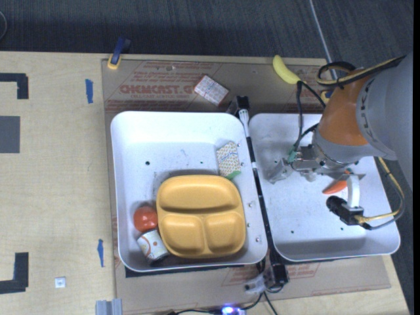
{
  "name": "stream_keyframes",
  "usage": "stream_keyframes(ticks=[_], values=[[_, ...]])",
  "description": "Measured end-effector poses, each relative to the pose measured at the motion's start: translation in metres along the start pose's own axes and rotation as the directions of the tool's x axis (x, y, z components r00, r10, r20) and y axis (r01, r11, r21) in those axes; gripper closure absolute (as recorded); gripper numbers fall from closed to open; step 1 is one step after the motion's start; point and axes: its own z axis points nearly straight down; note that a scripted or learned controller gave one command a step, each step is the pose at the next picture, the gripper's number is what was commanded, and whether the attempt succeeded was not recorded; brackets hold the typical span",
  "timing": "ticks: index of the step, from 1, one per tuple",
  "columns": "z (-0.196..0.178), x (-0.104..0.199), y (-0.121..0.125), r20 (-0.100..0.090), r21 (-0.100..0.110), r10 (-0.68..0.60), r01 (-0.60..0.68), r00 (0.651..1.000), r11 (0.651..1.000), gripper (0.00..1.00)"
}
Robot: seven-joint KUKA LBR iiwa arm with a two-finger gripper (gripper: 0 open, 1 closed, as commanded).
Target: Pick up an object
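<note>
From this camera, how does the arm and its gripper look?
The arm is a thick grey cylinder with an orange band above the wrist. Black and yellow cables loop beside it. The gripper is small, grey metal. A black part with a cable hangs below the wrist.

Yellow divided tray point(200, 215) taking up most of left bin point(128, 176), crowding orange ball point(145, 218) and small cup point(151, 244) against left wall. Patterned packet point(228, 159) lying just beyond tray near divider wall. Bare floor showing across left bin's far strip. Arm point(367, 120) hanging over right bin point(315, 241), blocking far right part; orange piece point(335, 187) lying beneath. Near half of right bin lying open.
</note>
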Motion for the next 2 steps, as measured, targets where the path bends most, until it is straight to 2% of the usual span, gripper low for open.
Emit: stream_keyframes(ticks=[1, 2], values=[[0.000, -0.005, -0.029, 0.000, 0.001, 0.002, -0.002, 1.000, 1.000, 0.00], [0.000, -0.003, 0.017, 0.001, 0.000, 0.000, 0.000, 1.000, 1.000, 0.00]])
